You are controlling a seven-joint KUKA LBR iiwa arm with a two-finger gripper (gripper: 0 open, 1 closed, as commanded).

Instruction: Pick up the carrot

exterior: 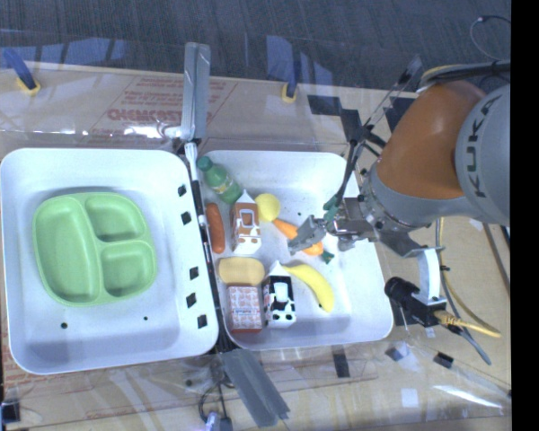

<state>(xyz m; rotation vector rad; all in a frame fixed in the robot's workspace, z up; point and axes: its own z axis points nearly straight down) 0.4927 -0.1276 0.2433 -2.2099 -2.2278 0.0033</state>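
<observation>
With the gripper (311, 238) over the carrot (296, 233), just above the banana (312, 285), its grip is unclear; descend squarely.

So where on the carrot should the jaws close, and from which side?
Grip the carrot across its exposed orange upper-left part, coming straight down from above. It lies flat and slanted in the right bin, its lower-right end under the gripper. The lemon and banana sit close, so probably set the jaws across its narrow width.
</observation>
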